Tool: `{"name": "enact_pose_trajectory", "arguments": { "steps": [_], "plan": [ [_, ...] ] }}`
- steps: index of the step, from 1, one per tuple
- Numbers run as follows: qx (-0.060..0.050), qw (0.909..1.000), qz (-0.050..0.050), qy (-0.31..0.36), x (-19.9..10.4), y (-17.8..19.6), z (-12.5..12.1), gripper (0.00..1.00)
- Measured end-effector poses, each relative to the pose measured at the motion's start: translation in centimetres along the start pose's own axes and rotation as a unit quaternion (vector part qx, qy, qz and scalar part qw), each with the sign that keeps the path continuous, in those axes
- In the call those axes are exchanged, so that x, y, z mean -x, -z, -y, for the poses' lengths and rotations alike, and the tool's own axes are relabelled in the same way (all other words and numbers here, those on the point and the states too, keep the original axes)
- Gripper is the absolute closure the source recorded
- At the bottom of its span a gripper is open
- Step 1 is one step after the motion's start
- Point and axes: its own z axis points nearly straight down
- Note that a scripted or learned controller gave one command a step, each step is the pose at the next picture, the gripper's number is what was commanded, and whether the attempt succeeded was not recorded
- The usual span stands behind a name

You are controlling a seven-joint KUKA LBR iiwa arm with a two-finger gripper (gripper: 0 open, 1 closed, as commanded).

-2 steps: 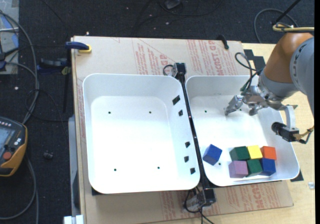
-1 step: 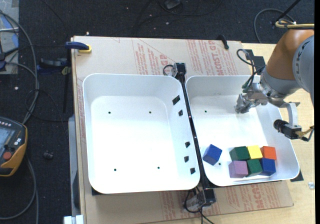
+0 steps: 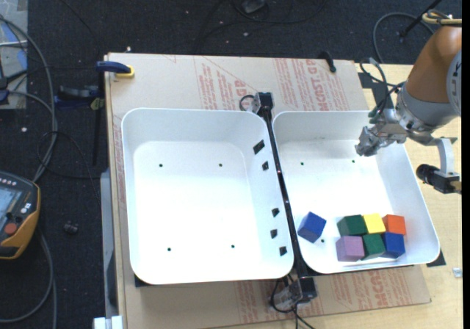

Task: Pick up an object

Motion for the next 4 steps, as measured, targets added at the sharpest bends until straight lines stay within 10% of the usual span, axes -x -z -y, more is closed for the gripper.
{"name": "enact_pose_trajectory", "arguments": {
  "steps": [2,4],
  "plan": [
    [0.000,1.0000,0.000,0.000,0.0,9.1,-1.1,1.00],
    [-0.002,1.0000,-0.001,0.002,-9.7,7.4,0.2,1.00]
  ]
}}
